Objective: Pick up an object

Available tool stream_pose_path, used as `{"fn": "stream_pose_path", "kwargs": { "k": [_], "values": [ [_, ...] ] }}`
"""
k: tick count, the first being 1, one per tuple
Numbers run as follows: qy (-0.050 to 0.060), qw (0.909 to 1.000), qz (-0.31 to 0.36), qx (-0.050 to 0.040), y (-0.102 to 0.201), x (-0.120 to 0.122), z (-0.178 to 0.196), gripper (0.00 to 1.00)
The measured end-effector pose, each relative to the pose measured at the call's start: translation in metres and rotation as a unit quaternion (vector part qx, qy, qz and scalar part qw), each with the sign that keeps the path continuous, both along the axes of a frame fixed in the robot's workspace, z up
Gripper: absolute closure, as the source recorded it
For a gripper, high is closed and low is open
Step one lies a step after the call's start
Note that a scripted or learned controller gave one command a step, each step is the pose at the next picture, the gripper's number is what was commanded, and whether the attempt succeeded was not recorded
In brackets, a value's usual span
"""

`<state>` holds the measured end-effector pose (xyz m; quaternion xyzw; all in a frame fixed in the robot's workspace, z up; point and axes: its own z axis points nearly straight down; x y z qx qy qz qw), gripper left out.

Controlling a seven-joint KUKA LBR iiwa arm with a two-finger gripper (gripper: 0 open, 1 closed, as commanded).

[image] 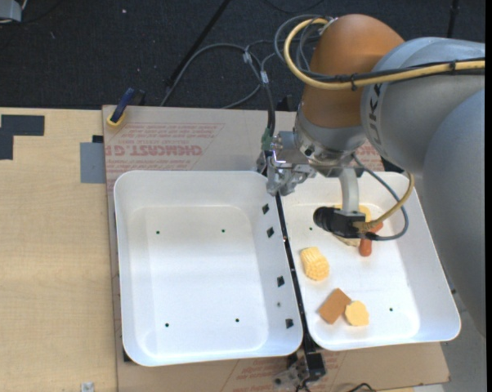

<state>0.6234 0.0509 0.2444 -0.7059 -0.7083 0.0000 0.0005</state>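
in the right bin (418,284), four objects lie loose: corn (315,263), a brown block (335,305) just beside a yellow disc (357,314), and a small orange bit (365,247) further back. the gripper (280,176) hangs over the far end of the divider (291,292) between the bins, apart from all of them. can't tell whether it's apart or together; no object seen in it. looks like the pick isn't done: reach, grasp and lift are all left. corn is nearest.
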Motion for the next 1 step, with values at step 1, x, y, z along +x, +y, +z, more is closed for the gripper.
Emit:
{"fn": "stream_pose_path", "kwargs": {
  "k": [1],
  "values": [
    [0.001, 1.0000, 0.000, -0.0002, 0.0536, 0.0018, -0.0186, 1.00]
  ]
}}
